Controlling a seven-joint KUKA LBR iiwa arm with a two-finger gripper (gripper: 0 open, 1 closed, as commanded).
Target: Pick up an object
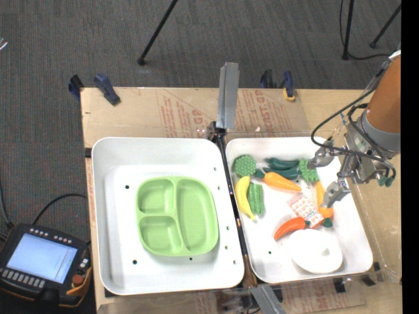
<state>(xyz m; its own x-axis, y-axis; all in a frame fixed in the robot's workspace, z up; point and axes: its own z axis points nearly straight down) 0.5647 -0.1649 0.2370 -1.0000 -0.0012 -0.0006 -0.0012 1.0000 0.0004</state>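
1. Grey carpet surrounds the desk [163, 113] bearing two bins.
2. Left bin [105, 175] holds a green tray [177, 216].
3. Right bin [357, 231] holds toy vegetables, including a carrot [281, 182].
4. Hand [335, 191] hovers at its right side, fingers parted, grasping nothing.

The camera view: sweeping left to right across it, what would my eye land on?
Handheld screen unit → green divided plate in the left bin → yellow banana → orange carrot → white round lid → the robot's claw.
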